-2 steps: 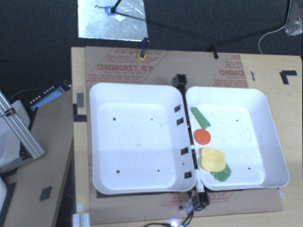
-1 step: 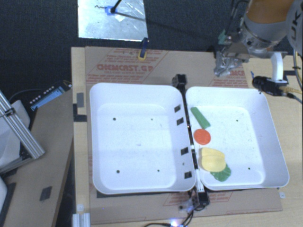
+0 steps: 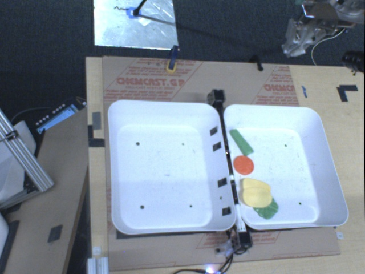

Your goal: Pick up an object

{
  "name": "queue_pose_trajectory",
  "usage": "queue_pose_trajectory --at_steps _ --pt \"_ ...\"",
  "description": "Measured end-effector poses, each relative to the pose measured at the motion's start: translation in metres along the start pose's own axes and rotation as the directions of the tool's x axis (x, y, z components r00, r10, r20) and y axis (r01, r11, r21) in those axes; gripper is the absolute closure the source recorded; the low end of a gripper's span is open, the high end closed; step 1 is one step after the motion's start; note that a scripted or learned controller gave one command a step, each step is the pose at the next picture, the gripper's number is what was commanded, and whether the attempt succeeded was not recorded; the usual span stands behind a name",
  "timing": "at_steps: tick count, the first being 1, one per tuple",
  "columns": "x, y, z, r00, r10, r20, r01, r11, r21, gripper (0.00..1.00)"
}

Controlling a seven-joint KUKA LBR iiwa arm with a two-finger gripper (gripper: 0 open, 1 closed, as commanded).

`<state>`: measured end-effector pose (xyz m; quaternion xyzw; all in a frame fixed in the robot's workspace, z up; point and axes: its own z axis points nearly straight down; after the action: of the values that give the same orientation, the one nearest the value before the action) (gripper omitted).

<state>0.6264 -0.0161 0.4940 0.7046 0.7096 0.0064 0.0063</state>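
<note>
Fingers' state: cannot tell; gripper (image 3: 296,41) high above bench, beyond right bin (image 3: 319,153). Bin's left side holds: green strip (image 3: 241,142), orange disc (image 3: 244,165), yellow lump (image 3: 256,192) overlapping green piece (image 3: 268,210).

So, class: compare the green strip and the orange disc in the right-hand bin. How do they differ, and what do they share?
Colour: the green strip is green, while the orange disc is orange-red.
Shape: the green strip is long and narrow; the orange disc is round.
Place: the green strip lies farther toward the back of the right bin, slanted; the orange disc sits nearer, just above the yellow piece.
Both lie flat near the bin's left wall.
</note>
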Motion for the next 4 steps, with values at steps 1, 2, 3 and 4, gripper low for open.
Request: queue_pose_trajectory --at_steps 1,2,3,4 --pt "0.013 -0.023 -0.041 1.0 0.001 -0.001 -0.001 1.0 0.01 1.0" --pt "0.043 -0.038 0.186 1.0 0.004 0.0 -0.004 0.999 0.032 1.0" --pt "0.072 -0.046 0.011 1.0 -0.001 -0.003 0.001 1.0 -0.004 1.0" --pt "0.198 -0.099 0.137 1.0 -0.009 -0.001 0.009 1.0 0.028 1.0"
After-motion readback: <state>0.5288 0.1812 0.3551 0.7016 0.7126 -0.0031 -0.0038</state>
